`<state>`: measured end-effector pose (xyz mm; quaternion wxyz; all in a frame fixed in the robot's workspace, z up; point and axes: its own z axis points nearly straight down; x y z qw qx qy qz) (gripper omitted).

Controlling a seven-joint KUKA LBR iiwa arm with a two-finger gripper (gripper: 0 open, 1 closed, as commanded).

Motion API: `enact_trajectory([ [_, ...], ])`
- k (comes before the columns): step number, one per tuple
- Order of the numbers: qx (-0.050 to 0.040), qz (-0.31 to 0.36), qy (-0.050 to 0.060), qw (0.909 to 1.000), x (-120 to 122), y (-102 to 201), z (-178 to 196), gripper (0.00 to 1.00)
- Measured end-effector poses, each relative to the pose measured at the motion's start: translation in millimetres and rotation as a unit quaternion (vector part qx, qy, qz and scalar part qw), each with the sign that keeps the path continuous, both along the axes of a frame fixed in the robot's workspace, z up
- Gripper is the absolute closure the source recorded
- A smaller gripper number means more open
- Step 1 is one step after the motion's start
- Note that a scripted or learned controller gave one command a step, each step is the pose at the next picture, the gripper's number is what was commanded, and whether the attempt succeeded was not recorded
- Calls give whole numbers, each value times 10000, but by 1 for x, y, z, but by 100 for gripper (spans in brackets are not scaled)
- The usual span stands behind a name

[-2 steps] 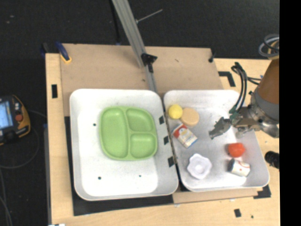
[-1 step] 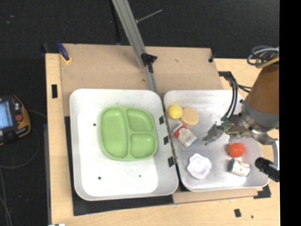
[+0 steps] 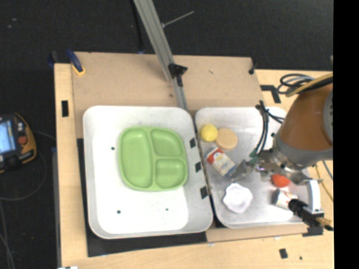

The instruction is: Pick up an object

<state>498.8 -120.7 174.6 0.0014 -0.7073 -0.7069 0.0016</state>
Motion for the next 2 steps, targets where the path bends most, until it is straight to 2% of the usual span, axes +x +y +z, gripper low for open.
enact_trajectory([
  [1, -5, -4, -12, 10000, 2, -1, -42, 0],
  [2, 1, -24, -44, 10000, 4, -1, -29, 100],
])
